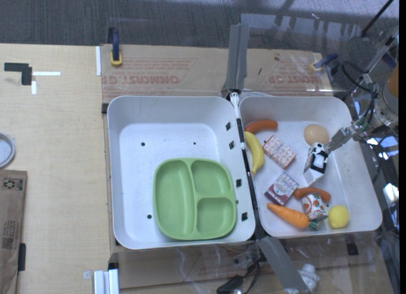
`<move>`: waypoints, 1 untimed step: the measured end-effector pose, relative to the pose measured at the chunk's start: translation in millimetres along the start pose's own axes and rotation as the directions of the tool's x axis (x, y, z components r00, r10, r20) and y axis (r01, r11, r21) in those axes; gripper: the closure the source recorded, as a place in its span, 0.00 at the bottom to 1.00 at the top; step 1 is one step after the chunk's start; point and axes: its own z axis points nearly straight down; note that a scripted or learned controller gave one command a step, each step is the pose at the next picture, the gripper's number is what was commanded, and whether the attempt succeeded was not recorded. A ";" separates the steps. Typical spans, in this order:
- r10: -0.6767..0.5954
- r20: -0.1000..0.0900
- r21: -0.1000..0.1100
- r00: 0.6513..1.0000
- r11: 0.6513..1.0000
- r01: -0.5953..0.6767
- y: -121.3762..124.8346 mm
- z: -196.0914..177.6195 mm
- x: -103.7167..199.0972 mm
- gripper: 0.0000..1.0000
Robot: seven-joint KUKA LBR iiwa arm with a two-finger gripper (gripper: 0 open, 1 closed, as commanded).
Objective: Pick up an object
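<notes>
The right bin [355, 223] holds several toy foods. A yellow banana [252, 150] lies along its left wall and an orange sausage [261, 125] sits behind it. A beige egg-shaped piece [315, 134], a red-and-white box [279, 151], a dark red box [281, 188], a carrot [288, 216], a small can [314, 207] and a lemon [339, 216] are spread over the floor. My gripper [334, 143] reaches in from the right, low over the bin. Its tip meets a small black-and-white item [316, 159].
The left bin [127, 159] carries a green divided plate [195, 199]. A grey post [237, 58] rises behind the seam between the bins. Cables and arm parts crowd the right edge by the bin's far right wall.
</notes>
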 end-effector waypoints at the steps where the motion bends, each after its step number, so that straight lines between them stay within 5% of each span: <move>1: -0.051 0.000 -0.005 0.999 0.999 0.051 27.5 77.1 -7.4 0.00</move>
